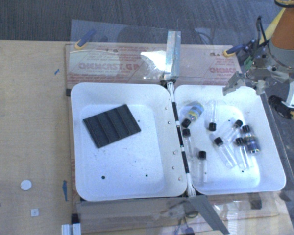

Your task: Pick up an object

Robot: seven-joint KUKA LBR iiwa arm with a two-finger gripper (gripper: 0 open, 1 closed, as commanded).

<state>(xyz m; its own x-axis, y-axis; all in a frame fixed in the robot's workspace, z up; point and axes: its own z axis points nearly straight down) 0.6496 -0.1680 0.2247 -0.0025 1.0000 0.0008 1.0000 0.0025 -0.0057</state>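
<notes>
Approach step: gripper (pixel 246 82) hangs over the right bin's (pixel 272 180) back right corner, its grip state not discernible, nothing seen held, so next it needs to drop toward the clear vials (pixel 228 141) scattered mid-bin; dark slab (pixel 111 125) lies in left bin (pixel 83 180).

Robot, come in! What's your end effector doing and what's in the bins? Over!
End effector above right bin's far edge, grip state unclear. Clear vials scattered in right bin, none held. Dark ridged slab in left bin. Nothing blocking vials.
</notes>
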